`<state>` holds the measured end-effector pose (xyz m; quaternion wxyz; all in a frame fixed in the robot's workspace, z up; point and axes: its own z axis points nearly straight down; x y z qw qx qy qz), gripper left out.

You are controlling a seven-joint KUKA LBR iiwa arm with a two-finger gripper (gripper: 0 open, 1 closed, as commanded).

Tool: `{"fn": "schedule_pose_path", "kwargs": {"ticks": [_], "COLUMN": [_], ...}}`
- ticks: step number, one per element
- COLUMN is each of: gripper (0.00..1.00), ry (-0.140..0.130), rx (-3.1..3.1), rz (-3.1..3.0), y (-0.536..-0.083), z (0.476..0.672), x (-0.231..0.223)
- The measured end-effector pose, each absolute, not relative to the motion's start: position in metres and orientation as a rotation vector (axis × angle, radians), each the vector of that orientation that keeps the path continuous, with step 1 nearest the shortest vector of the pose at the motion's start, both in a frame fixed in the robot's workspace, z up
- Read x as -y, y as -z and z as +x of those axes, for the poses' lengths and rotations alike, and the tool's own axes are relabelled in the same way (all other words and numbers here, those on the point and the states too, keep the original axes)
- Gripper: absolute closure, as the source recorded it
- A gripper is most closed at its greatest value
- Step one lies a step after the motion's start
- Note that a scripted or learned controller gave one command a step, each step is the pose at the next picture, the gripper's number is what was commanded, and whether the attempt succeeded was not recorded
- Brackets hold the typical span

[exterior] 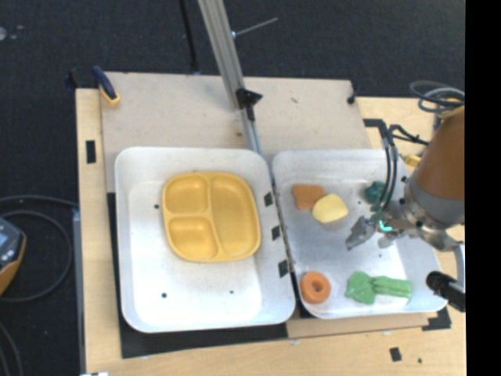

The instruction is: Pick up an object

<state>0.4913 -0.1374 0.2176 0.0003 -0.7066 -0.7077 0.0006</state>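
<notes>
Lying flat: green toy [378,287], lumpy, elongated.

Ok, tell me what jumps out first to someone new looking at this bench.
The yellow divided plate stands out most, lying alone in the left bin. In the right bin, small toys are scattered: a yellow piece against an orange-brown one, an orange ring, and a green toy. The gripper hovers above that bin.

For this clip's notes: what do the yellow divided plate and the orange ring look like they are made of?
Yellow three-compartment plate in the left white bin: probably moulded plastic, judging by its even colour, soft sheen and rounded dividers. Small orange ring in the right white bin: matte, uniform orange; possibly plastic or rubber, too small to tell.
</notes>
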Motion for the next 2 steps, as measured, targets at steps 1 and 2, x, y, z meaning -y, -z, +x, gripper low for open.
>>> {"fn": "schedule_pose_path", "kwargs": {"ticks": [1, 2], "gripper": [0.0, 0.0], "ry": [0.0, -0.004], "rx": [2.224, 2.22], "rz": [-2.22, -2.218], "y": [-0.218, -0.157], "z": [0.492, 0.489], "x": [0.137, 0.132]}}
